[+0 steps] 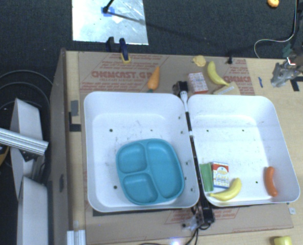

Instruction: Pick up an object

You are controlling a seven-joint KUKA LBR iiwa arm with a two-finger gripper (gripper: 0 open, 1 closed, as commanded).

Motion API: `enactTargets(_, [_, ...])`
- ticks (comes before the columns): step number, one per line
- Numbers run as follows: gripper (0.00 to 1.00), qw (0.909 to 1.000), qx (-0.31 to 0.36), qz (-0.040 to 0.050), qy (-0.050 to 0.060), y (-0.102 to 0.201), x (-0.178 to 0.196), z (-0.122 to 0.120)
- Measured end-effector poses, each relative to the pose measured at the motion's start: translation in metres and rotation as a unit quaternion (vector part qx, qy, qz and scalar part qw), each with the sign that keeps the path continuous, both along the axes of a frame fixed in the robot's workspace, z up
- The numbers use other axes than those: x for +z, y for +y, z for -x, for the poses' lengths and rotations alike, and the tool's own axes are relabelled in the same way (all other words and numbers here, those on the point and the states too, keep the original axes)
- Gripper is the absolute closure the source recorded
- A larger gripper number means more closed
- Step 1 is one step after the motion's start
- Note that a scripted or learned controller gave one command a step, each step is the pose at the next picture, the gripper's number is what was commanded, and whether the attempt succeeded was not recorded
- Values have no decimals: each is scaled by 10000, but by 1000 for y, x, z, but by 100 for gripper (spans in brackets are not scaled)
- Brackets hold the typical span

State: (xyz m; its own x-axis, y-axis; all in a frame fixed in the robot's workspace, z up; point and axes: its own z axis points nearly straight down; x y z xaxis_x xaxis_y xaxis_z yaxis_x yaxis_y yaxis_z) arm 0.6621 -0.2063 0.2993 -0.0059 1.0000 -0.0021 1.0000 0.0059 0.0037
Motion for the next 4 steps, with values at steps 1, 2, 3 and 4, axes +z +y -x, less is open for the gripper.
enactTargets(1, [100,10000,-28,-1,-7,-1,33,32])
enactTargets(2, [100,10000,-10,-6,15,7,0,30])
enactTargets(3, [100,10000,-9,4,2,-1,-14,16])
enactTargets(4, [100,10000,-26,-3,4,-1,3,63])
